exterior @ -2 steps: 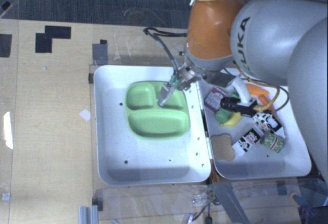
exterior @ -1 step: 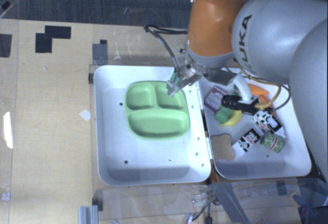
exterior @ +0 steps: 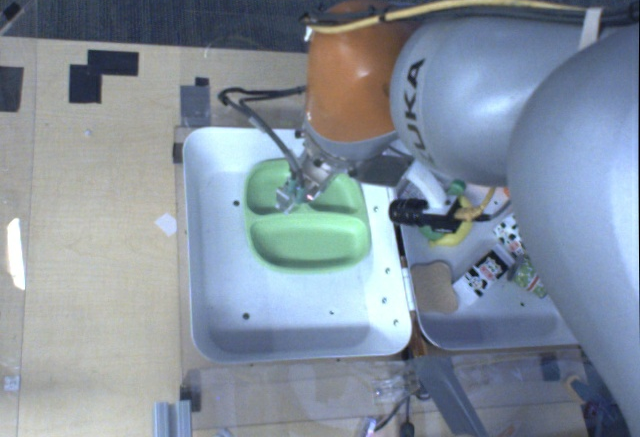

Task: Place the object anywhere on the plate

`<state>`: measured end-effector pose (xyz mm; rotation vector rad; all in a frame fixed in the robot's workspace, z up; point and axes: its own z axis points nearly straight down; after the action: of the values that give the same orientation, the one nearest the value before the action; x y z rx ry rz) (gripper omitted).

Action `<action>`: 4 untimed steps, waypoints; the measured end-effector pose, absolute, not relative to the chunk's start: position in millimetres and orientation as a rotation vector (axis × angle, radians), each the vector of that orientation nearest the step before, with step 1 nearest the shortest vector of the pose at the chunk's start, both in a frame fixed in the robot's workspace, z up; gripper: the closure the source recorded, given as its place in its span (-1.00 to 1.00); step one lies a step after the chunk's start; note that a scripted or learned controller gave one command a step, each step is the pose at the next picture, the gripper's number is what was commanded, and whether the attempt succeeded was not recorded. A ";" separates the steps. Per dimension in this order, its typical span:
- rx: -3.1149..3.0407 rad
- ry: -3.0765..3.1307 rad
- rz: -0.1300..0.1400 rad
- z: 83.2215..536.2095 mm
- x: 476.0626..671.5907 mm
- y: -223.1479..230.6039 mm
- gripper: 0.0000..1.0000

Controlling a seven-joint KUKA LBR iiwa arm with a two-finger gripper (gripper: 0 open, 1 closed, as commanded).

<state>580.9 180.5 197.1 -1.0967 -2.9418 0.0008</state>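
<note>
Green divided plate (exterior: 310, 240) lies in the left bin (exterior: 215, 315), long axis left to right. Gripper (exterior: 293, 193) hangs directly over the plate's far-left compartment, tip close to its surface. Jaws: cannot tell whether spread or pinching. Object itself not identifiable; loose items (exterior: 490, 270) sit in the right bin (exterior: 480, 330).

My arm (exterior: 500, 75): grey w/ orange band. Metal-grey claw (exterior: 296, 191) over a light green divided plastic plate (exterior: 310, 237) in the white left bin (exterior: 215, 255). Right white bin (exterior: 490, 330): tan oval piece (exterior: 435, 287), yellow bit (exterior: 455, 228), black-and-white patterned card (exterior: 485, 272). Pale wood surface (exterior: 90, 255) w/ black square marks.
</note>
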 end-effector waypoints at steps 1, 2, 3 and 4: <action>-1.098 -2.942 0.000 197.2 581.1 180.0 -1.00; -1.098 -2.942 0.000 197.2 581.1 180.0 -1.00; -1.142 -2.925 0.000 146.7 608.3 193.1 -1.00; -1.353 -2.836 0.000 228.3 585.8 157.9 -1.00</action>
<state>585.8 157.9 228.3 -1.3535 -2.8356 -0.0004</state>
